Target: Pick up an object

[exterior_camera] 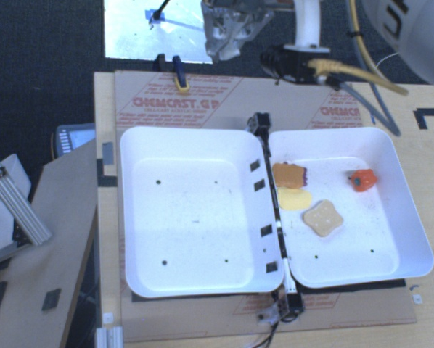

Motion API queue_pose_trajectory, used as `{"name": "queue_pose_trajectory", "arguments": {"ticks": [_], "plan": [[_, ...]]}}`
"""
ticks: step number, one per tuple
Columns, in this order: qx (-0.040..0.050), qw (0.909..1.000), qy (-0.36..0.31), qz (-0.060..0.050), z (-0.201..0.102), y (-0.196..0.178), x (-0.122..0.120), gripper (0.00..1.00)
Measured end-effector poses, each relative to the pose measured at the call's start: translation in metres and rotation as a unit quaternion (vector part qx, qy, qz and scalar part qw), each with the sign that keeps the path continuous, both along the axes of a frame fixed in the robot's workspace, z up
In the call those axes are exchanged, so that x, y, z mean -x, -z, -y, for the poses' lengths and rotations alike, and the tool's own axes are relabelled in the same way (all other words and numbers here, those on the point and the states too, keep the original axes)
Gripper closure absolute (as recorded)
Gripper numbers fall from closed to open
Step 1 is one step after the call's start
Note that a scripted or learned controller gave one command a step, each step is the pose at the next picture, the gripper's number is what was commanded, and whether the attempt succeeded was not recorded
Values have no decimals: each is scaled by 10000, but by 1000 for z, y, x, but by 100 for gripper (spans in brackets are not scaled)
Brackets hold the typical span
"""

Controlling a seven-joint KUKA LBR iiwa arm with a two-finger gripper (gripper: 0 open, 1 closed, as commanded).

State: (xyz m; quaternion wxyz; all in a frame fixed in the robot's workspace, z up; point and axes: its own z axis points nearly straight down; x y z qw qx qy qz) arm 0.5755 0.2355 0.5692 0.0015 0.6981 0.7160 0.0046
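The right bin (391,267) holds several small objects: a brown and purple piece (289,175) near its left wall, a flat yellow piece (295,199) just below it, a tan toast-shaped piece (323,218) toward the middle, and an orange-red piece (362,180) at the right. My gripper (228,38) hangs high at the top of the view, above the bench's far edge, well away from both bins. Nothing shows between its fingers.
The left bin (137,267) lies beside the right one, joined by a black clamp strip (268,216). Yellow and grey cables (355,75) run across the cardboard base behind the right bin. An aluminium rail (14,201) stands at the left.
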Motion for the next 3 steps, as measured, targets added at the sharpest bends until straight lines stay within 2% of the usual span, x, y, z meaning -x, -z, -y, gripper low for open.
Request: {"name": "queue_pose_trajectory", "arguments": {"ticks": [1,2,3], "plan": [[2,10000,-9,-6,0,0,0,0],[-6,10000,-29,8,0,-11,0,100],[-3,10000,-37,4,-1,-11,0,0]]}}
